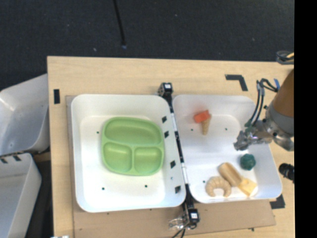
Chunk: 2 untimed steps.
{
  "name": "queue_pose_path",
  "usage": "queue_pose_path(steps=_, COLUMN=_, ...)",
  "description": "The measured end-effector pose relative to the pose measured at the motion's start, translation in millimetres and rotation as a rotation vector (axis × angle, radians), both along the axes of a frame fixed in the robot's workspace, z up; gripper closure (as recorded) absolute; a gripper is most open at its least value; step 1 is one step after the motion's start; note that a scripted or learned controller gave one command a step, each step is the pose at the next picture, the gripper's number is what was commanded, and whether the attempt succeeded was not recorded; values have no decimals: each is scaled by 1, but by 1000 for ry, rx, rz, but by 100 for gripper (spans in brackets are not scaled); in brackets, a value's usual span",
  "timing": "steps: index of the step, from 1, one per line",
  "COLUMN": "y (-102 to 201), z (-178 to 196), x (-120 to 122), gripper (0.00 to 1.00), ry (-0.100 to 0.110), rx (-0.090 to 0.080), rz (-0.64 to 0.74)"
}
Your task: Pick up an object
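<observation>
Risk of a miss: jaws (243,142), whose spread I cannot tell, hang in the right bin (218,103), with the green ball (247,161) just below them; closing off-centre could squirt it away.

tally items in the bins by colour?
Green: 2, tray, ball
Tan: 2, roll, croissant
Yellow: 1, block
Orange: 1, cone
Total: 6
</observation>
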<state>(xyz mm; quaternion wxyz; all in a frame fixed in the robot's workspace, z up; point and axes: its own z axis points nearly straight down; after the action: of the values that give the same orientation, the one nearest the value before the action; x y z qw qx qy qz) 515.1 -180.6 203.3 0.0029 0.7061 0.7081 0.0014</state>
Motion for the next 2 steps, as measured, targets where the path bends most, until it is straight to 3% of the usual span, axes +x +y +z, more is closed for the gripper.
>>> queue_pose_path(steps=1, y=-1, z=45, x=2, gripper=100, ry=-1, rx=-1, rz=0)
queue_pose_path(steps=2, y=40, z=50, x=17, gripper=100, ry=3, rx=2, rz=4)
